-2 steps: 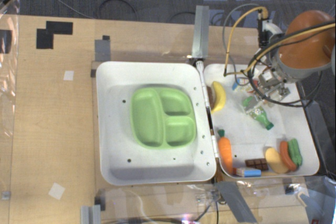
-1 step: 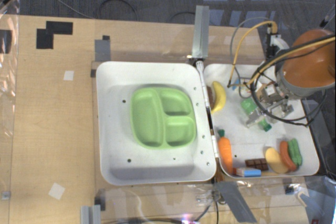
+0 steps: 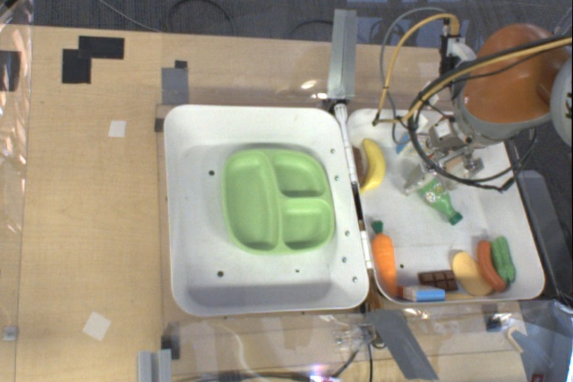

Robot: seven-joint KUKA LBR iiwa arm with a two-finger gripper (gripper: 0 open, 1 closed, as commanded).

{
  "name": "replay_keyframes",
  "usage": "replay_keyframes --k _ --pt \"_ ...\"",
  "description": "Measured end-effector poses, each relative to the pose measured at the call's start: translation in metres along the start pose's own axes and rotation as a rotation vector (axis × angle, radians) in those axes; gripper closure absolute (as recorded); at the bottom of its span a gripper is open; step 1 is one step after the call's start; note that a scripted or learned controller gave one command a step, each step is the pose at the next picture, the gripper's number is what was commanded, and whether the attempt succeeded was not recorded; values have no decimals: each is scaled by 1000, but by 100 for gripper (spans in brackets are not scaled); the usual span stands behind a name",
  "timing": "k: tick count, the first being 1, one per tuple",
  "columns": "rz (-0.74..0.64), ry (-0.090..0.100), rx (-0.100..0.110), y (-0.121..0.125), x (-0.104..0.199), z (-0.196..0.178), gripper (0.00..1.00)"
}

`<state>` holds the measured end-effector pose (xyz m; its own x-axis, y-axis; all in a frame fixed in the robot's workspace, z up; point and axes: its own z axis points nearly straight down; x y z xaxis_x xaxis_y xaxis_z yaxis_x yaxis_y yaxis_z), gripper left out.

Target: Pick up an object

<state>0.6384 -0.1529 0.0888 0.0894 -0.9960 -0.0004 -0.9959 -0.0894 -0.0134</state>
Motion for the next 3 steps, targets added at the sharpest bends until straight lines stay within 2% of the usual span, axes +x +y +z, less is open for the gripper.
replay_keyframes --k 1,2,3 --pt "-71 3 -3 45 40 -1 0" --pt "-321 4 1 65 0 -3 0" --pt "-265 -1 2 10 -39 -1 0"
